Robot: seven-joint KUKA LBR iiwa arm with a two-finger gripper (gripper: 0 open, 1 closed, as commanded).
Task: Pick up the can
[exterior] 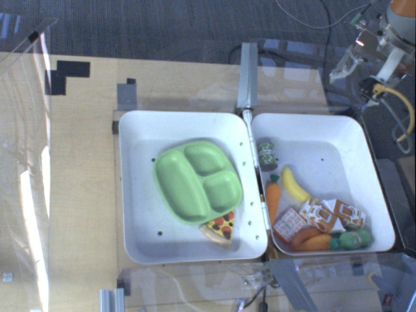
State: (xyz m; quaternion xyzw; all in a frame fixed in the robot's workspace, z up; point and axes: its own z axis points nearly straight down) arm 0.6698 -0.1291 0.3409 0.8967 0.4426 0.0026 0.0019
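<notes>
The can is small, with a grey-green label. It stands in the right bin close against that bin's left wall, just above the carrot. My gripper hangs at the view's upper right, above the bench beyond the right bin's far right corner and well away from the can. Its two pale fingers are spread apart and open, with nothing between them.
A banana, several snack packets and other toy food crowd the right bin's near corner. The left bin holds a green divided plate and a pizza slice. A metal divider runs between the bins.
</notes>
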